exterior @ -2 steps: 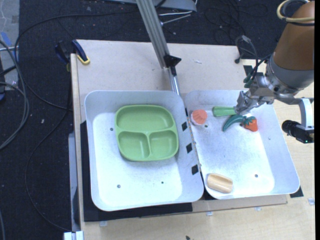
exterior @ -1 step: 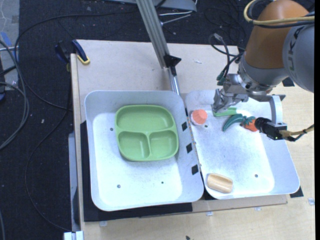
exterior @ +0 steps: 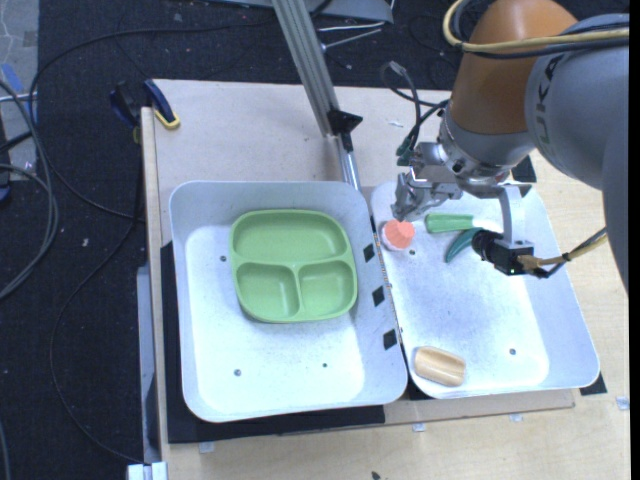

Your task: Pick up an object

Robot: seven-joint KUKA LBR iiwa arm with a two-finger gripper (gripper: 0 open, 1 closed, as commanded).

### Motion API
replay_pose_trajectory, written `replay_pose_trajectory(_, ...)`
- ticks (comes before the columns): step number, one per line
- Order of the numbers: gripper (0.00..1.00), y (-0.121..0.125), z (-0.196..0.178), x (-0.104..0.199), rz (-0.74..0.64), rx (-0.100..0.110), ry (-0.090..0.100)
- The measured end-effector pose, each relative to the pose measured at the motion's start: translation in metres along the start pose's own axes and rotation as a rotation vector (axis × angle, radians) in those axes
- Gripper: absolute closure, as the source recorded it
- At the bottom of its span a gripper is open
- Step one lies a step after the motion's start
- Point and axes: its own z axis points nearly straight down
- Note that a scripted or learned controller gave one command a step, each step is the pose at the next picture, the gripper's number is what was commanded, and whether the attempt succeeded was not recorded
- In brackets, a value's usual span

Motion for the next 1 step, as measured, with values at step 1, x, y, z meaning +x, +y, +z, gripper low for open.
replay_pose_trajectory(1, 1.0, 0.0222, 0.0103, 0.0598, -0.002, -0.001, 0.0)
